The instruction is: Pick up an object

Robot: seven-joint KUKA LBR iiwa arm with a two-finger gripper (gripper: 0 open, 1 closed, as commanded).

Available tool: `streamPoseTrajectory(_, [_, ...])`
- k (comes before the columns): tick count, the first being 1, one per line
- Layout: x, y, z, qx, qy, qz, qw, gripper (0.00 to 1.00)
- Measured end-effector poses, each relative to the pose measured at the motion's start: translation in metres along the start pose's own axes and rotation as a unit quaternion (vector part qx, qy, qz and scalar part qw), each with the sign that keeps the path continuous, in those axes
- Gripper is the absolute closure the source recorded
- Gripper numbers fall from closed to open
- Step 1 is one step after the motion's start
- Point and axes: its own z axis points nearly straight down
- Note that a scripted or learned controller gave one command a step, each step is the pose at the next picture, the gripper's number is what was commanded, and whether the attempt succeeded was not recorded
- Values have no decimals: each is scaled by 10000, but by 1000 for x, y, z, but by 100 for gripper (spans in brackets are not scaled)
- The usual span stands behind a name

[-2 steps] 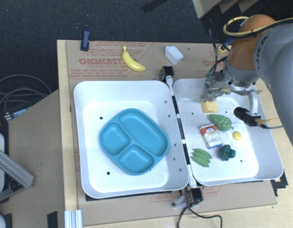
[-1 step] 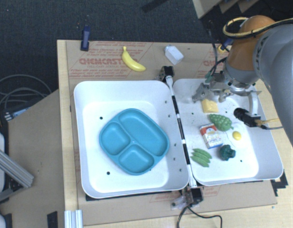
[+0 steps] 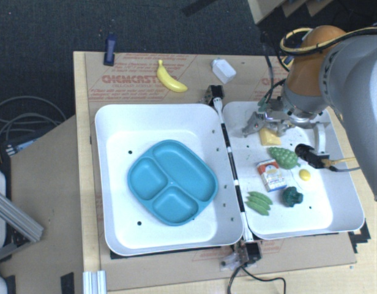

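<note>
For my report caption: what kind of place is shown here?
Probably a robotics lab test bench: two white bins on cardboard, toy food such as a banana, a grey arm, and loose cables on dark carpet.

Both white bins (image 3: 115, 127) smooth plastic, semi-matt. Blue divided plate (image 3: 171, 181) in left bin: glossy moulded plastic w/ soft highlights. Bench top (image 3: 136, 78) looks like matt brown cardboard, red print. Yellow banana (image 3: 169, 78) at 12 o'clock of left bin: shiny plastic. White block (image 3: 224, 70) smooth, matt. Right bin: pea pod (image 3: 259, 201) and bumpy green piece (image 3: 284, 157) plastic, textured; small carton (image 3: 273, 176) printed, paper-like. Arm (image 3: 350, 72) matt grey shell, orange band (image 3: 312, 60) satin. Floor at 10 o'clock: dark rough carpet (image 3: 41, 17).
</note>
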Motion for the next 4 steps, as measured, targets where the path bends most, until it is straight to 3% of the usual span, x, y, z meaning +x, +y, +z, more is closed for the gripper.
streamPoseTrajectory(1, [0, 3, -14, -48, -16, -8, 10000, 100])
streamPoseTrajectory(2, [0, 1, -11, -22, -12, -5, 10000, 0])
streamPoseTrajectory(3, [1, -3, 1, 9, 4, 2, 10000, 0])
streamPoseTrajectory(4, [1, 1, -14, -51, -8, -3, 10000, 100])
